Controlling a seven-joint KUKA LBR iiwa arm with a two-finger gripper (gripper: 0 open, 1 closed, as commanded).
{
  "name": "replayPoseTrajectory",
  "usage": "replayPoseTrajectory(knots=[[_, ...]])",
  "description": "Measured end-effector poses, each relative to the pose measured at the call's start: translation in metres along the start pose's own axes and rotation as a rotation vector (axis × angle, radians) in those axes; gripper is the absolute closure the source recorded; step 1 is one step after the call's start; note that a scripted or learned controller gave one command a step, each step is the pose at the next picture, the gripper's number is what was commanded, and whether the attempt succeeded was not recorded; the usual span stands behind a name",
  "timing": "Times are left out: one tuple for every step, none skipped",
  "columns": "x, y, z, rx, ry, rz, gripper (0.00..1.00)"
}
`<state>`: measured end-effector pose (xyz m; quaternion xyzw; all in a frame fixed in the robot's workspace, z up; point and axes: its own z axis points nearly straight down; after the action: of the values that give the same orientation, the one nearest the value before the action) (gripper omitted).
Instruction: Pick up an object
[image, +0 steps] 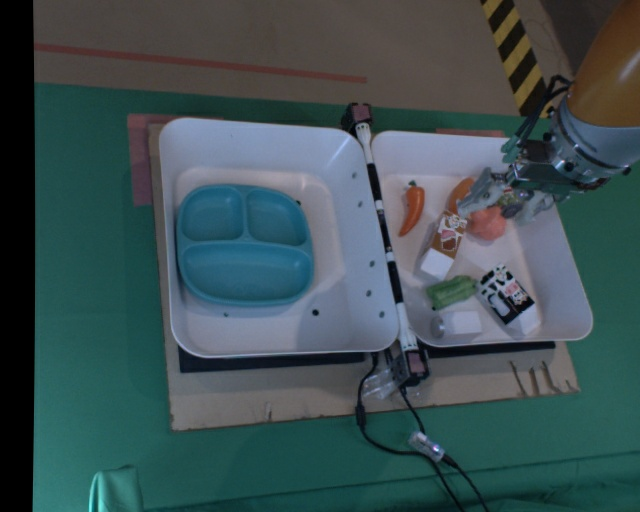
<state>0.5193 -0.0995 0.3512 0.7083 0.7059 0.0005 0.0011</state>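
Observation:
My gripper (503, 196) hangs low over the back of the right bin (560, 270), just above a salmon-coloured round object (488, 224). Beside it to the left lies an orange-red oblong piece (460, 192). An orange chili pepper with a green stem (411, 208) lies further left. A brown and white carton (444, 243) lies in the middle of the bin. In front of it are a green vegetable (452, 291), a cow-patterned carton (507, 297) and a small white block (457, 323).
The left bin (200, 145) holds a teal divided plate (243, 245). A hinge bar (384, 240) runs between the bins. Cables (420, 440) trail off the front of the cardboard base. Yellow-black hazard tape (515, 45) marks the floor behind.

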Motion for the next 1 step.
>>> replayPoseTrajectory(knots=[[-0.032,0.0186,0.1059,0.0,-0.001,0.001,0.0]])
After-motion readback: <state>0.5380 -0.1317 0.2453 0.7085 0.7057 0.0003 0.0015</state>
